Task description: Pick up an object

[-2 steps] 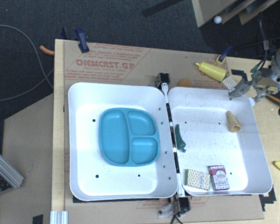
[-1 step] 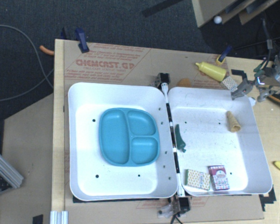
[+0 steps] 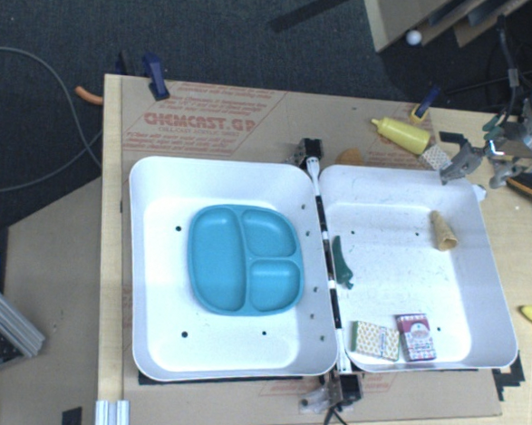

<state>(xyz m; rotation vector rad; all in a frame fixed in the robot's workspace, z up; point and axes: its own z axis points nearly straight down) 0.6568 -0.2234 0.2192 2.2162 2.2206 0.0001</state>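
Note:
In the right bin lie a tan cork-like cylinder near the far right, a green strip against the left wall, and two small boxes at the near edge: a patterned one and a red one. The left bin carries a blue divided plate. My gripper hovers over the far right corner of the right bin, beyond the cork-like cylinder. Its fingers are spread open and hold nothing.
A yellow squeeze-bottle shape and a small orange lump lie on the bench behind the right bin. Blue clamps grip the board's far edge. A black hinge bar runs between the bins.

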